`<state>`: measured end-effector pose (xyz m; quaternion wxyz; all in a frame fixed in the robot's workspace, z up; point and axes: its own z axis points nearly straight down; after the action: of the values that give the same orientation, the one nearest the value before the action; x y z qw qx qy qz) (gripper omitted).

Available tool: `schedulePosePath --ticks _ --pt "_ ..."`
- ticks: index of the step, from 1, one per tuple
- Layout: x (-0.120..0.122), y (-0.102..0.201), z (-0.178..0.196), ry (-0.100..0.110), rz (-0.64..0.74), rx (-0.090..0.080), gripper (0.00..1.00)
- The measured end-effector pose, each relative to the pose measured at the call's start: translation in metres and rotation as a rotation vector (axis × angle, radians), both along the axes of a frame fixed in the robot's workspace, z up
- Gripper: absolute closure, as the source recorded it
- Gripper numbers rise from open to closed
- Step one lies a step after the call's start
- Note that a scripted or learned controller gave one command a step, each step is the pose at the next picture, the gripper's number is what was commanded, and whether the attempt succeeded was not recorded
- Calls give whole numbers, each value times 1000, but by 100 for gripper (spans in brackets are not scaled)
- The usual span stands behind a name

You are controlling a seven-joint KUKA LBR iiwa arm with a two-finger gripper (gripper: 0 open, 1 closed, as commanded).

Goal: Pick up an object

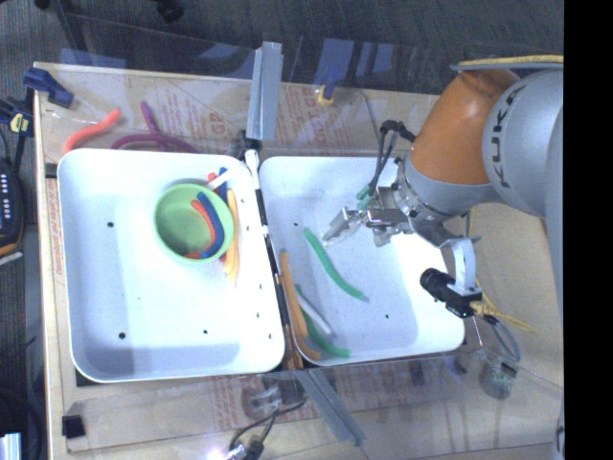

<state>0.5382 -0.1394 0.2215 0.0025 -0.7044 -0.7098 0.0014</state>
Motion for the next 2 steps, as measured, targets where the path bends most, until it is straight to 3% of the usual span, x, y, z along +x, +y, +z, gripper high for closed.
schedulePosePath --ticks 1,2 --pt "19 7 -111 1 27 -2 0" --pt "19 6 -101 3 32 -3 100"
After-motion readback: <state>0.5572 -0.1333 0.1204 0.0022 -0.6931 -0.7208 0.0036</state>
